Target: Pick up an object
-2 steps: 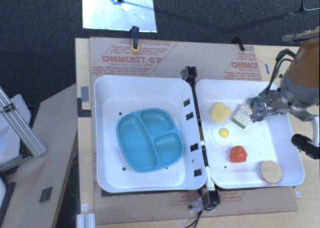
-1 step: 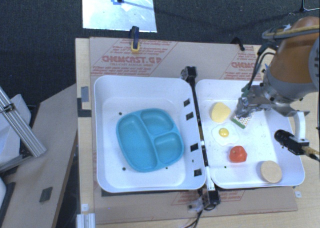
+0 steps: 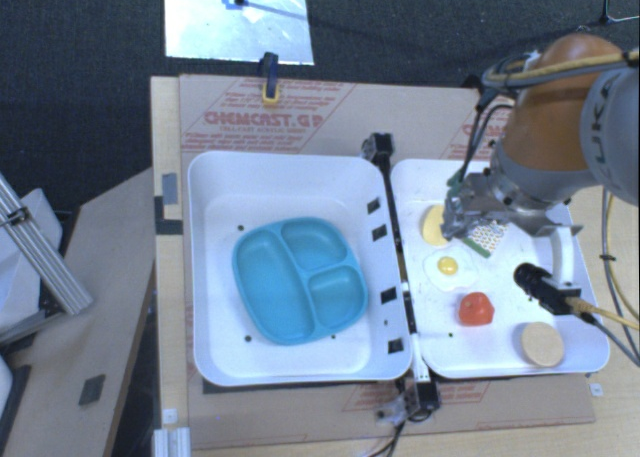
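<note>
In the right bin (image 3: 590, 345) lie a fried egg (image 3: 447, 267), a red tomato-like piece (image 3: 476, 309), a tan round cookie (image 3: 542, 344), a pale yellow slice (image 3: 433, 226) and a green-edged patterned card (image 3: 487, 238). My gripper (image 3: 457, 222) hangs low over the upper part of that bin, just right of the yellow slice and left of the card. Its fingertips are hidden by the wrist, and nothing shows between them.
The left bin (image 3: 205, 275) holds a blue divided plate (image 3: 298, 278). A black divider with clips (image 3: 392, 245) runs between the bins. Brown cardboard (image 3: 300, 115) lies beneath both. An aluminium rail (image 3: 40, 255) stands at far left.
</note>
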Controlling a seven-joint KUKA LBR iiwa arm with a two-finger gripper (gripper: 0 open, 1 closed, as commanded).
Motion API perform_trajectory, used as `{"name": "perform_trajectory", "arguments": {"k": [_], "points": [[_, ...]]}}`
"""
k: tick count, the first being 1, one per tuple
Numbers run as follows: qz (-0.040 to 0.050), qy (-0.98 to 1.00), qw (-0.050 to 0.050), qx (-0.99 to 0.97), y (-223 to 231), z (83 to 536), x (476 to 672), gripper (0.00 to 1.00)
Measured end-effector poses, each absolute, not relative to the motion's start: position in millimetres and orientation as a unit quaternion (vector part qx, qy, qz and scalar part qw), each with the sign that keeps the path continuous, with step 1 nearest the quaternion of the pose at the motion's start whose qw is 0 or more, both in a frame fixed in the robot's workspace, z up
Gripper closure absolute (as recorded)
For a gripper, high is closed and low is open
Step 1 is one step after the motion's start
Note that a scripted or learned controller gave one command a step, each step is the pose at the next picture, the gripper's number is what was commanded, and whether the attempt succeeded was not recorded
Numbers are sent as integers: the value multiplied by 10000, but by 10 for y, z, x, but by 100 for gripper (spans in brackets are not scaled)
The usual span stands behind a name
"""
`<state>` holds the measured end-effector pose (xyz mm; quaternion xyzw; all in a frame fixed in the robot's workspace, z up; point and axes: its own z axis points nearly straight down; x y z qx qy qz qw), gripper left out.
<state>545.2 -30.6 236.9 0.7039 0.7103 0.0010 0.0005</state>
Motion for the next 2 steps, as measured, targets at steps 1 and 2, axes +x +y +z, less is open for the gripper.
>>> {"name": "perform_trajectory", "arguments": {"k": [1, 2], "points": [[8, 7106, -3, 7036, 268, 2239, 5522, 100], [10, 7108, -5, 7034, 802, 2139, 5593, 100]]}}
